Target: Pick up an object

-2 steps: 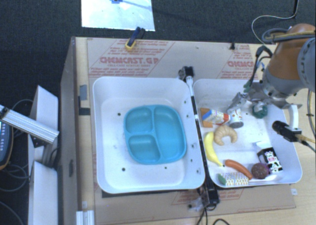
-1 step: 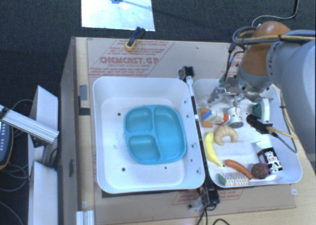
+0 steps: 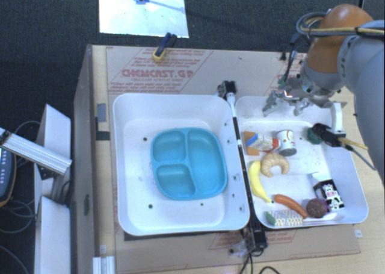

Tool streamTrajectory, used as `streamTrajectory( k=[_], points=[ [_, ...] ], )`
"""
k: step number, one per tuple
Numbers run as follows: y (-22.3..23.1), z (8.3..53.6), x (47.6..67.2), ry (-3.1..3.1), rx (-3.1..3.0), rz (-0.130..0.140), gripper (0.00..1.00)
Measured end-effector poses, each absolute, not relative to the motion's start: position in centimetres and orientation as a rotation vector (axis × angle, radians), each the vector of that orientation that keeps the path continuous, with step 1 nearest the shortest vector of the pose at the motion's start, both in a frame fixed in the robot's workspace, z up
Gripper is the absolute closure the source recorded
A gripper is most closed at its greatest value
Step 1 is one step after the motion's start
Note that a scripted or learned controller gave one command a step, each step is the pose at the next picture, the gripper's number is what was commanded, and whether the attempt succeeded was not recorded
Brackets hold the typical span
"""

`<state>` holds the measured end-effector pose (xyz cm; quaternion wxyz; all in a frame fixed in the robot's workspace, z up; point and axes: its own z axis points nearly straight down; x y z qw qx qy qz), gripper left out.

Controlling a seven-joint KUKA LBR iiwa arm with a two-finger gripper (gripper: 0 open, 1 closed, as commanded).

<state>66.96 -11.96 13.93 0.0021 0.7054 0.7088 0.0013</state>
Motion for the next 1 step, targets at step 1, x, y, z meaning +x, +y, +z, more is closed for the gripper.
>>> streamTrajectory(
  k=[1],
  points=[
    [-11.96, 12.76, 61.14, 2.223, 2.219, 0.001, 0.00]
  ],
)
